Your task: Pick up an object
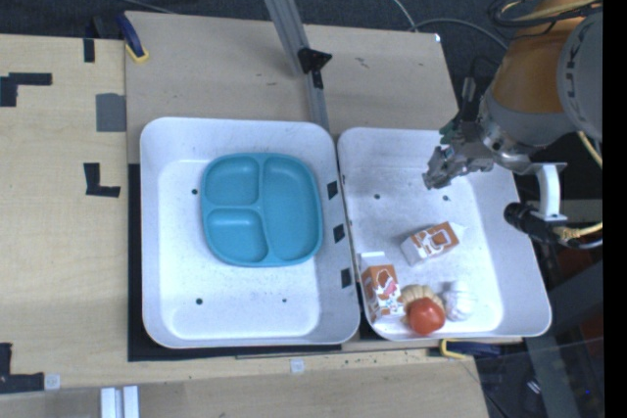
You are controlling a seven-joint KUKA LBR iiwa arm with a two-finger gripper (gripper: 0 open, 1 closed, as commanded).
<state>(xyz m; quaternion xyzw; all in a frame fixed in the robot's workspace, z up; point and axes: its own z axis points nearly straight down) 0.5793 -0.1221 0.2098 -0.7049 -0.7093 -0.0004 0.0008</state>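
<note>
My gripper point(439, 173) hangs over the upper right part of the right bin point(392, 162), with nothing visible between its fingers. Below it, a small white and orange carton point(431, 242) lies near the bin's middle. Toward the bin's front edge lie a red and white packet point(380, 290), a red tomato point(425, 316), a tan pastry-like item point(415, 294) and a crumpled white item point(458, 301). The gripper stands apart from all of them, roughly a hand's width above the carton in the view.
The left bin point(167, 210) holds a blue divided plate point(263, 209). A grey metal bar point(279, 0) slants down from the top to the wall between the bins. The arm's orange band point(534, 73) is at the right.
</note>
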